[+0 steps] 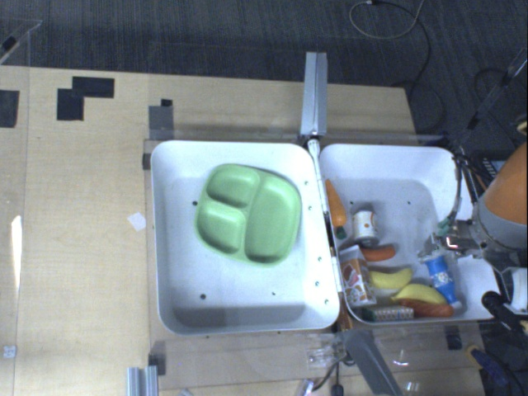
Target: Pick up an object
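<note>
Looking down on your bench, you see the gripper (452,242) at the right edge of the right bin (388,167), just above a blue-capped tube (440,277); whether its fingers are wide or narrow, you cannot tell. Along that bin's near edge lie a banana (396,280) and a red sausage-shaped item (425,308). A carrot (334,205) lies along its left wall, with a small can (363,223) near its middle. Your left bin (177,246) holds a green divided plate (249,213).

No legible txt; packet (355,280) and blue bottle (440,277) labels too small/blurry.
</note>
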